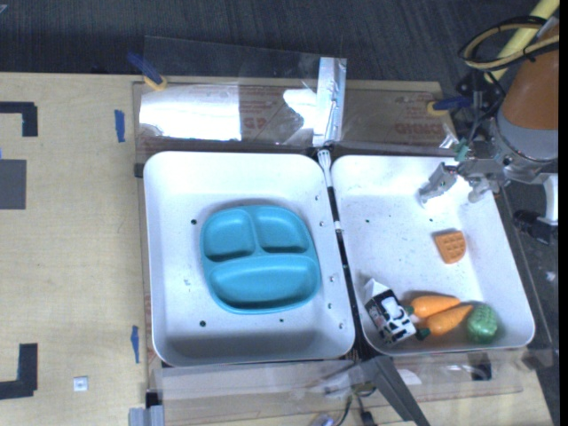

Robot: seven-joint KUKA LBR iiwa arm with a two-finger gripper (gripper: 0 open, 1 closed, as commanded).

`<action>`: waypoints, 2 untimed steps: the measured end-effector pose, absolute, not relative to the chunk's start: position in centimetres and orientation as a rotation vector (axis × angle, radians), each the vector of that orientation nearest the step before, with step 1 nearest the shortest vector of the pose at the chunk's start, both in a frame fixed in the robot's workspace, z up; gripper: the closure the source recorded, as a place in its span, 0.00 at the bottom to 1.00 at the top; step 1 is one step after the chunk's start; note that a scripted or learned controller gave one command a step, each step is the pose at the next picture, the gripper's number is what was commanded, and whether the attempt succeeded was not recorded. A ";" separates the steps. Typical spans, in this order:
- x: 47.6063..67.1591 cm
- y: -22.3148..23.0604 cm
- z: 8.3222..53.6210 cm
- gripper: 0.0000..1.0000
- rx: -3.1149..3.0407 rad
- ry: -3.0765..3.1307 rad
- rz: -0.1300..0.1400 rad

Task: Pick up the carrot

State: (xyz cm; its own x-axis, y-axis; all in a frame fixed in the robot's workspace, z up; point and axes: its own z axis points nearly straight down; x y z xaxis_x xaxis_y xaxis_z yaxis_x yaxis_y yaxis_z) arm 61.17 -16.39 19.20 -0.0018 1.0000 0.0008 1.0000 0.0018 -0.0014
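The carrot (446, 319) is orange with a green end and lies near the front edge of the right bin (390, 211). A second orange elongated piece (432, 305) touches it just behind. My gripper (456, 187) hangs over the far right part of that bin, well behind the carrot. It is open, with its two grey fingers (433, 187) spread and nothing between them. The orange-banded wrist (532, 105) rises above it at the right edge.
A small orange ridged block (451, 245) lies between gripper and carrot. A black-and-white object (390, 316) sits left of the carrot. The left bin (169, 238) holds a blue divided plate (260, 257). A clear plastic sheet (240, 105) lies behind the bins.
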 end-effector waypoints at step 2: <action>47.9 -19.6 9.0 0.00 -2.114 -2.321 0.001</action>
State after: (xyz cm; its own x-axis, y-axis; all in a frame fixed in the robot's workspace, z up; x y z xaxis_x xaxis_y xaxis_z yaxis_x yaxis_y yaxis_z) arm 47.87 -19.56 9.03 -0.0934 0.9956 0.0012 0.9956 0.0934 -0.0019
